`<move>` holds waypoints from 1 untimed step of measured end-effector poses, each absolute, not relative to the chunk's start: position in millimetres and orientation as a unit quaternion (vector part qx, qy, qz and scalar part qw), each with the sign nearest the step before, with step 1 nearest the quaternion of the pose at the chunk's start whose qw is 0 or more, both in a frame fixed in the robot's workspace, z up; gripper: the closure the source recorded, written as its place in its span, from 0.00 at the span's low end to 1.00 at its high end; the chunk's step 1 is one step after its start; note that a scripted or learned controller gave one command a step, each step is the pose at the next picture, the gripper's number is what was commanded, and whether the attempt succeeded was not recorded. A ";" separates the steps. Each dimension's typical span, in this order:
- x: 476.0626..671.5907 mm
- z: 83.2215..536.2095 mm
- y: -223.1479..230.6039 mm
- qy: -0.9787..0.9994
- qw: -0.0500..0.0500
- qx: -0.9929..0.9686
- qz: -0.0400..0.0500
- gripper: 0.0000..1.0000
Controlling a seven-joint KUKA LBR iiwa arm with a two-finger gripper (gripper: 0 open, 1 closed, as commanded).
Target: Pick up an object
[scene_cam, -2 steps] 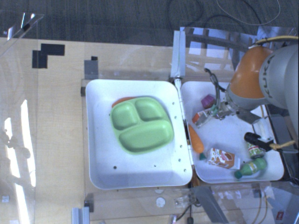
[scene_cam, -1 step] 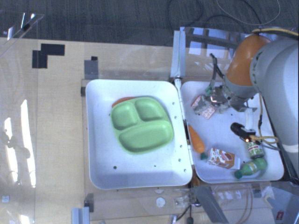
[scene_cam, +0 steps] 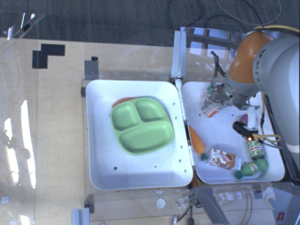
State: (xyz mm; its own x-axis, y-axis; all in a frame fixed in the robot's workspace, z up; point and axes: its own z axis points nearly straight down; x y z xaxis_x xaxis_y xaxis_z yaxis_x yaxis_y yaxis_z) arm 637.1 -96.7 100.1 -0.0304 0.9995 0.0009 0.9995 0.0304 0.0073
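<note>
My gripper is low in the far left part of the right bin. A small red and white thing lies right under it; whether it is gripped is hidden. Nearer the front, an orange carrot lies along the bin's left wall. An orange and white carton lies near the front wall, and a green bottle lies on its side in the front right corner. A small green jar stands just behind the bottle. A purple thing peeks out beside the arm.
The left bin holds a green divided plate with a reddish thing poking out behind it. The grey arm with its orange band covers the right bin's far right corner. Cables lie on the floor beyond the bench.
</note>
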 end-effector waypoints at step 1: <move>670.4 187.2 -41.8 0.726 0.003 0.687 0.003 1.00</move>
